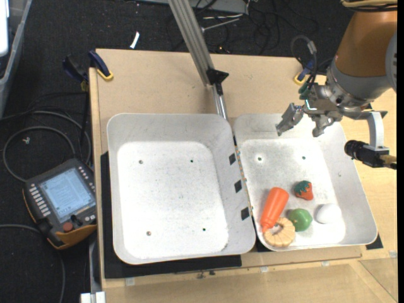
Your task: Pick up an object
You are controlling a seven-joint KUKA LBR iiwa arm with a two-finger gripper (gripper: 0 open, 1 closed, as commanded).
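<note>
Claw [305, 122] hangs over the back of the right bin [353, 175], fingers spread, nothing between them. It sits well apart from the objects, which all lie bunched at the bin's front.

Risks, as I judge them:
- Objects are packed tight. Carrot [274, 207] leans on the tan disc [279, 233], and the green ball [300, 219] touches or nearly touches that disc. A descent into the cluster could land a finger on top of one piece instead of beside it, or shove neighbours w/o closing on anything.
- White ball [326, 214] and green ball are round, prob. roll away if a finger clips them off-centre.
- Red piece [304, 190] stands a bit apart from the rest, so it looks the easiest pick; its shape is too small to read well, poss. a strawberry.
- Cluster is near the front wall, so a finger on that side may hit the rim.

Around: left bin [170, 182] beside the right one, rims touching at the middle. A metal pole [192, 33] slants in from the back toward the seam betw. bins; not in the claw's path to the objects. Pendant [61, 197] on the floor at left, clear of everything.
</note>
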